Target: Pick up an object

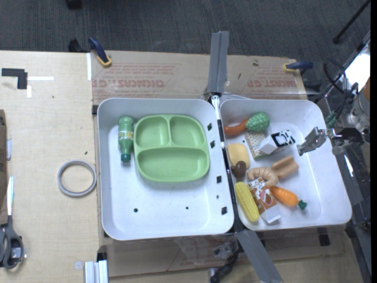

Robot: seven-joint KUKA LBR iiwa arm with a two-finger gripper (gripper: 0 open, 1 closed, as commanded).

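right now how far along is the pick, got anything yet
Nothing looks picked yet. The hand sits at the right bin's right side, with nothing visible in it. The toys lie heaped at that bin's left: carrot, corn, hot dog. Left to do: reach one, grip it, lift it.

Tape ring (77,178) and scissors (10,240) on the bench (left of the bins).

Two white bins (159,226); one green tray (172,147); one green bottle (125,137); two carrots (286,197); one corn cob (246,201); one tape ring (77,177).
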